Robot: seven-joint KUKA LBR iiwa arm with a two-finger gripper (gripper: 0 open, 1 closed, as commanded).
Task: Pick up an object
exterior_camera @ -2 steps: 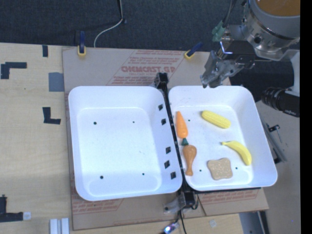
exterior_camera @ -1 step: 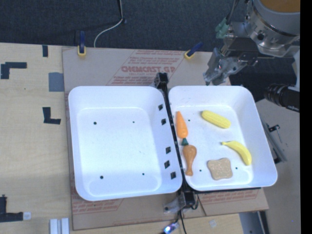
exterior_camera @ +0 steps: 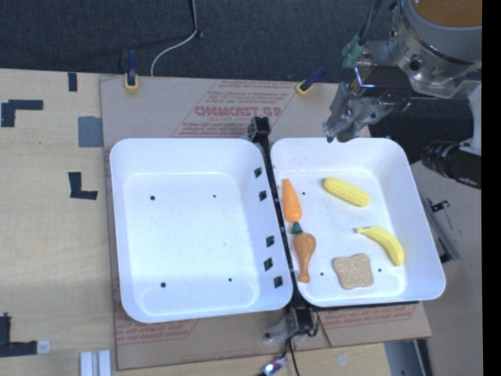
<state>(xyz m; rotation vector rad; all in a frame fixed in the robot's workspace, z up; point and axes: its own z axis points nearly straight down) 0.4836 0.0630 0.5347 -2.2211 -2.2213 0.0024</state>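
Bench: a wooden tabletop [exterior_camera: 47,155] seen from above at a slant, with a sheet of brown cardboard [exterior_camera: 227,112] lying on it under both bins.

Bins: two shallow white trays side by side, joined along the middle by a row of black clips [exterior_camera: 270,210]. The left bin [exterior_camera: 125,233] sits toward the centre of the view; the right bin [exterior_camera: 411,233] sits beside it.

Carrot: an orange toy carrot [exterior_camera: 291,201] lies in the right bin close to its left wall, pointing up and down the view.

Drumstick: a brown toy chicken leg [exterior_camera: 304,253] lies just below the carrot, also along the left wall.

Corn: a yellow corn cob [exterior_camera: 346,192] lies near the middle of the right bin, toward its far side, tilted.

Banana: a yellow banana [exterior_camera: 385,243] lies toward the right wall, well apart from the carrot.

Toast: a tan slice of bread [exterior_camera: 353,271] lies flat near the bin's near edge, between the drumstick and the banana.

Arm: grey with an orange band, entering from the upper right.

Gripper: the gripper [exterior_camera: 338,131] hangs above the far rim of the right bin, clear of every item; nothing sits between its fingers, and whether the jaws are parted or closed cannot be told.

Clamps: a yellow and blue clamp [exterior_camera: 131,77] and another [exterior_camera: 308,83] grip the cardboard's far edge.
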